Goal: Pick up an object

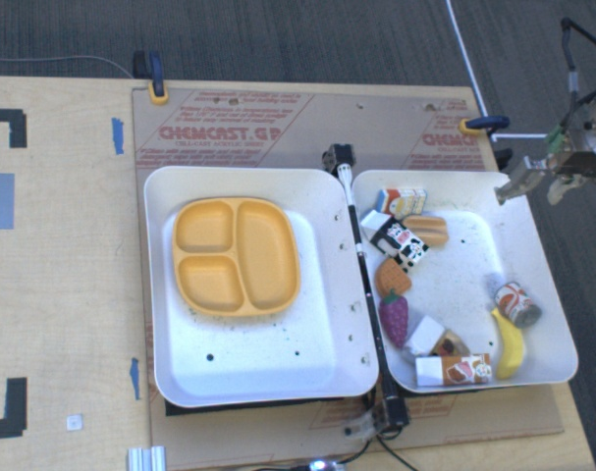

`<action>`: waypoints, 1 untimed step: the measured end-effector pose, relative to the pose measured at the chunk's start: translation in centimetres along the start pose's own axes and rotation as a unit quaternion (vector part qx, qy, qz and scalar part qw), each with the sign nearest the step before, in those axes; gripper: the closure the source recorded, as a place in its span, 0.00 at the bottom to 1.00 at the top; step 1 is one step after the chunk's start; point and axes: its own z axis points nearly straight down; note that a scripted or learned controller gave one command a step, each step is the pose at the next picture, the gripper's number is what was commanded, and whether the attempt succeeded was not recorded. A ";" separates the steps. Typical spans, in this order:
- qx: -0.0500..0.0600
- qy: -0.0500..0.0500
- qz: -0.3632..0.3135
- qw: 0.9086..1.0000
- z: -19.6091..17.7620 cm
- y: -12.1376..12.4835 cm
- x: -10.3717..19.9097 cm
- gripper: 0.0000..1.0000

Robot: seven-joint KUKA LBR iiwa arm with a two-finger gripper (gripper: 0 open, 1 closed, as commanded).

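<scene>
We are lining up a pick from the right bin [548, 292], and we judge the yellow banana [508, 342], lying at the near right beside the small can [514, 304], to be the easiest target because it is lying apart from the cluttered toys along the bin's left wall. We are advising a straight descent over its curved middle, closing across its narrow width. Farther back, the gripper [533, 178] is hovering over the bin's far right corner, carrying nothing; how wide its fingers are standing we cannot tell.
</scene>
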 end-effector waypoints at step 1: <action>0.000 0.000 0.000 1.000 11.3 2.3 -2.2 0.00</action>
